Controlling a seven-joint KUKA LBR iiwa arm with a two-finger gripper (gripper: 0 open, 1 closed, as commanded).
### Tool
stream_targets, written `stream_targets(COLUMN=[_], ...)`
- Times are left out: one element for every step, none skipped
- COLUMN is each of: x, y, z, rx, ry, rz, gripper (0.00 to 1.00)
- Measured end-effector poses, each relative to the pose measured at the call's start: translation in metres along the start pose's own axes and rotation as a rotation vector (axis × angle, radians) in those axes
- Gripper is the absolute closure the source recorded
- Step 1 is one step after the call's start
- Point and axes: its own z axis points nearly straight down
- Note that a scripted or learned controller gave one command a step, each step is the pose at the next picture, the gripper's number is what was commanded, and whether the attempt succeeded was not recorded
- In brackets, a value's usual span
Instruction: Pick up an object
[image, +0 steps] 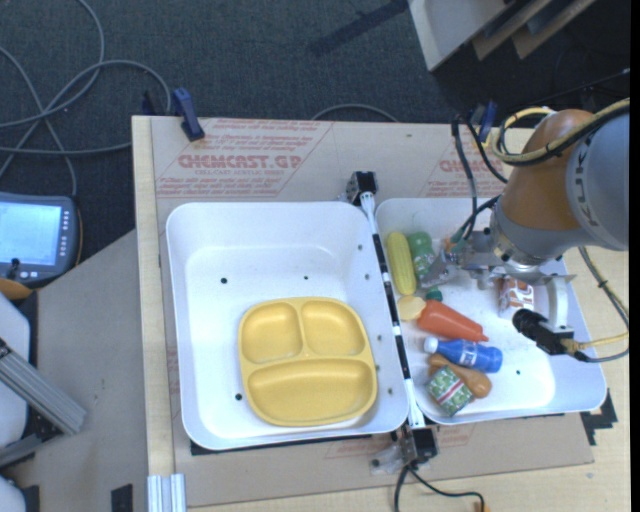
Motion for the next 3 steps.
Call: stream_targets(x=[0.009,0.008,0.099], y=[-0.072,-0.066,-0.007], z=[0.029,0.016,-0.078], rx=[0.010,-0.006,-0.011], ry=[0.003,-0.001,0.000], rz=[0.001,0.000,-0.011], gripper=[0.00,1.00,1.00])
